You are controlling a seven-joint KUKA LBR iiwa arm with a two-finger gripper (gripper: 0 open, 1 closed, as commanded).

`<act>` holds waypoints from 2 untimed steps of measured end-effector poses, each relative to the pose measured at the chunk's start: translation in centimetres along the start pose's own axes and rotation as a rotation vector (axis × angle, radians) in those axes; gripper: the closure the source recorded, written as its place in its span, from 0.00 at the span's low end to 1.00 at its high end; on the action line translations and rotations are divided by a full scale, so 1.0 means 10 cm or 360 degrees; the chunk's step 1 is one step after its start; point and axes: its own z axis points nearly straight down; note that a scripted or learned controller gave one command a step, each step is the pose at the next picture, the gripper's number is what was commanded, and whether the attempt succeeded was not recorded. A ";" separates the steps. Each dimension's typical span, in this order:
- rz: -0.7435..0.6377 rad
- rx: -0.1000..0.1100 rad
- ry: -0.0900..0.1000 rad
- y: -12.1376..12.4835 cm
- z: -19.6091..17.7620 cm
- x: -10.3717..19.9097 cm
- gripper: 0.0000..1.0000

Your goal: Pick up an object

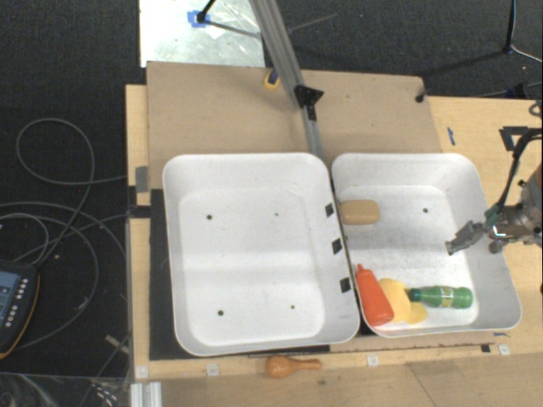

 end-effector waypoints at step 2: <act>0.0005 0.0002 0.0001 0.04 0.60 0.00 0.00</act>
